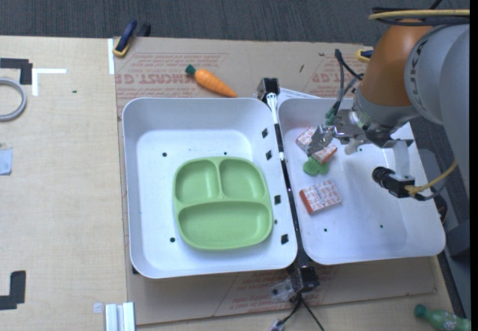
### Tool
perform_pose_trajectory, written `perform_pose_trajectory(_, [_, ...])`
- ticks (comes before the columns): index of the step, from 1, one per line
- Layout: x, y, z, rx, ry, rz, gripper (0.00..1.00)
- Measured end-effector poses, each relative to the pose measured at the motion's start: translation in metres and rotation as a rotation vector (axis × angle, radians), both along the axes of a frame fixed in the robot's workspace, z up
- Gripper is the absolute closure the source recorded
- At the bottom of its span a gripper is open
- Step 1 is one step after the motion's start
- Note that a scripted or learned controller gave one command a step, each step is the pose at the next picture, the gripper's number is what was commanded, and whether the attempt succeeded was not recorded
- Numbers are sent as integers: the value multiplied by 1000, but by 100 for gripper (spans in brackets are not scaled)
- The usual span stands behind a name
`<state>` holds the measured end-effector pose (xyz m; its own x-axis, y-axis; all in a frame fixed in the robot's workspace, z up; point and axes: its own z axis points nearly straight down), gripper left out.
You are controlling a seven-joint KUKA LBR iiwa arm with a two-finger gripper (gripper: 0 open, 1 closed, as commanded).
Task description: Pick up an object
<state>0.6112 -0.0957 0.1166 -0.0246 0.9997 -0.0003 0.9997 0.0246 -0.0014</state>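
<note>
Arm comes in from the right over the right bin [418, 240], orange band above the wrist. Claw [326, 141] is low in that bin's upper-left corner, near the divider between the two bins. Can't tell how far it is spread: the tips merge with the clutter under them, and no object is clearly seen between them.

Small pink-and-white packet [305, 138] lies just left of the claw tip, touching or nearly touching it; can't tell which. Small green object [314, 166] sits just below the claw on the bin floor, close to the left wall. A red-and-white patterned box [320, 196] lies flat further toward the bin's near edge, apart from the claw.

Left bin [142, 172] holds a green divided plate [222, 202] with three compartments, roughly centred and lying flat.

On the table outside the bins: toy carrot [213, 82] past the left bin's far edge, a blue-and-yellow clip [125, 38] further left near the cardboard's far corner, and a green bottle [441, 315] at the near right corner.
</note>
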Motion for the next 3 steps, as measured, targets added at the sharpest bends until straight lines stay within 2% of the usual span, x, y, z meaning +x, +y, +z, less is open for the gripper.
perform_pose_trajectory(1, [37, 2, -24, -1, -3, 284, 0])
perform_pose_trajectory(2, [37, 1, -14, -2, -4, 282, 100])
perform_pose_trajectory(3, [17, 16, 157, -1, -3, 258, 100])
